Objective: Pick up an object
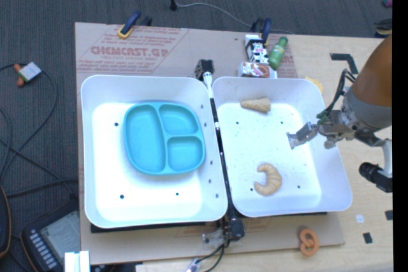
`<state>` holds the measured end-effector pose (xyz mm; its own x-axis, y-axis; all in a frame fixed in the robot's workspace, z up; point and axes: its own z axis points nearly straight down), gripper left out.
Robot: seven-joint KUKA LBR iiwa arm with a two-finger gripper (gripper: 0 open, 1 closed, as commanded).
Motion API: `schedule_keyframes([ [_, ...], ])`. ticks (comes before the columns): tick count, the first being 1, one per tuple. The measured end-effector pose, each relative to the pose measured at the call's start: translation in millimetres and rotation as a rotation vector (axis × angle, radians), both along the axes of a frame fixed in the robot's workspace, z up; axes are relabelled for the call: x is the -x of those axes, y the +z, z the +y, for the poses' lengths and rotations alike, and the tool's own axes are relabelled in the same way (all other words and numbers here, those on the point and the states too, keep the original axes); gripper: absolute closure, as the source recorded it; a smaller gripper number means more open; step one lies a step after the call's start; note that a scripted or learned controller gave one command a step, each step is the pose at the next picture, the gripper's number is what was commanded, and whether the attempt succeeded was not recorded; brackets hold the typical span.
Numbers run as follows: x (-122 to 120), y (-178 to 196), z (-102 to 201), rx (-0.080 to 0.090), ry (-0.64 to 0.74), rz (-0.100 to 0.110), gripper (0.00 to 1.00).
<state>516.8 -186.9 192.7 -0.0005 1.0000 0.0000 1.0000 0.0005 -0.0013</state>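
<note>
Left bin (102,92): glossy blue plastic divided plate (164,138), three compartments. Right bin (331,162): a tan cone-shaped pastry (255,104) near the far wall and a curved, ridged croissant (268,179) toward the near side, both matte. Tool (309,133) hovers over the right bin's right part, nothing pinched; finger spread unclear. Step, I judge: approach. Next move calls for aligning over one pastry and descending.

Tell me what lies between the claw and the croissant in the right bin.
Nothing but bare white bin floor separates the claw from the croissant, as the camera view shows.
</note>
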Motion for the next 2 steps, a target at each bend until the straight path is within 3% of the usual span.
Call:
schedule_keyframes([
  [1, 16.0, -103.0, 41.7, 0.000, 0.000, -0.002, 0.00],
  [2, 15.0, -92.2, 40.1, 0.003, -0.002, -0.006, 1.00],
])
